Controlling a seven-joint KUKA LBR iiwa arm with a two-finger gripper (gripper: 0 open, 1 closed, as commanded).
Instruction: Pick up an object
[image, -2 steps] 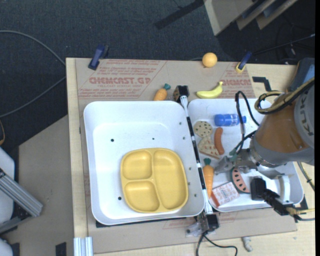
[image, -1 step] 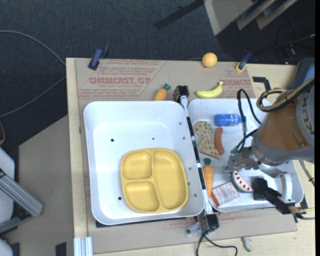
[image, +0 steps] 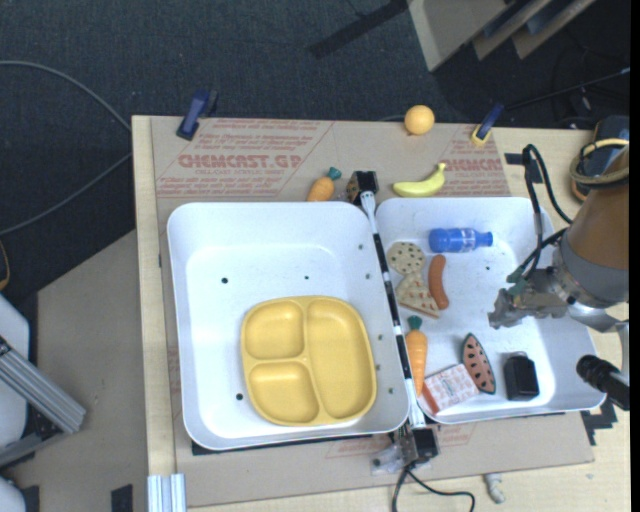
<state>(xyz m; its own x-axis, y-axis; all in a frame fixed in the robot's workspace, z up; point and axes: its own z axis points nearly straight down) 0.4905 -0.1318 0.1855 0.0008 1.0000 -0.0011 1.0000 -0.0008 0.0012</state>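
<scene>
The gripper (image: 508, 308) hangs over the right bin (image: 500, 215) near its right edge; whether it is wide or narrow cannot be told. A watermelon slice (image: 478, 363) and a black block (image: 520, 377) lie just toward the bin's front edge, apart from it. A blue bottle (image: 459, 239) lies near the back edge.

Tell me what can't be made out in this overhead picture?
- Grey two-finger gripper: too small and blurred to tell finger spacing.
- Small pink packet in the right white bin: print too small to read.
- Orange-banded arm: cut off by the right edge.
</scene>
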